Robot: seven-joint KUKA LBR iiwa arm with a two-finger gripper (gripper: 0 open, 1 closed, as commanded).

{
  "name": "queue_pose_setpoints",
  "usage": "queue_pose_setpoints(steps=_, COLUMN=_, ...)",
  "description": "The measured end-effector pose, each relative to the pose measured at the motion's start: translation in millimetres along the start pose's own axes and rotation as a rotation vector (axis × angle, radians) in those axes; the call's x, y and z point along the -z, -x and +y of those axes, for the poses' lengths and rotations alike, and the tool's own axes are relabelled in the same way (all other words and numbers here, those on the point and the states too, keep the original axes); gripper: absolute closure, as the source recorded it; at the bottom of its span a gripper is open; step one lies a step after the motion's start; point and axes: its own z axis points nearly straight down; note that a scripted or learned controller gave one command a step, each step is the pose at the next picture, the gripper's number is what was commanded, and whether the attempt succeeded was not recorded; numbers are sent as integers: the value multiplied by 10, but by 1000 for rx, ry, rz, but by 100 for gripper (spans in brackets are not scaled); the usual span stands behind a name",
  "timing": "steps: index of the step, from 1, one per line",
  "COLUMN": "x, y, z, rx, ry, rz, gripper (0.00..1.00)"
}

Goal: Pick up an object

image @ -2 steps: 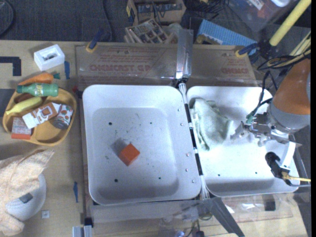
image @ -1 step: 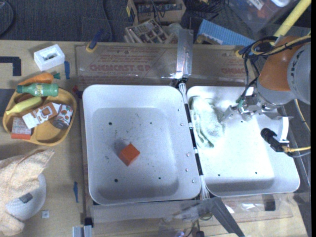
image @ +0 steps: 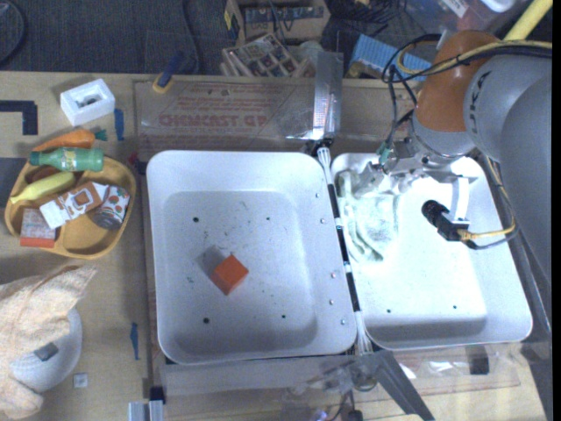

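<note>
An orange cube [image: 230,273] lies in the left bin [image: 175,200], a little left of its middle. A crumpled pale green-white cloth [image: 366,216] sits against the left wall of the right bin [image: 456,314]. The grey arm with its orange band [image: 447,77] comes in from the upper right. It hangs over the back of the right bin. My gripper [image: 392,170] is low over the cloth's upper edge. The arm's body hides the spot where they meet.
A black connector with a yellow cable [image: 443,219] hangs off the arm over the right bin. A wooden bowl of toy food [image: 70,202] stands left of the bins. A beige cloth [image: 39,323] lies at the front left. A clear plastic panel [image: 228,112] lies behind the bins.
</note>
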Motion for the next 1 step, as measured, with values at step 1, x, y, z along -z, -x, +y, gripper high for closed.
queue_pose_setpoints(steps=1, x=397, y=505, z=-77, rx=-168, ry=-1, rz=-1, gripper=0)
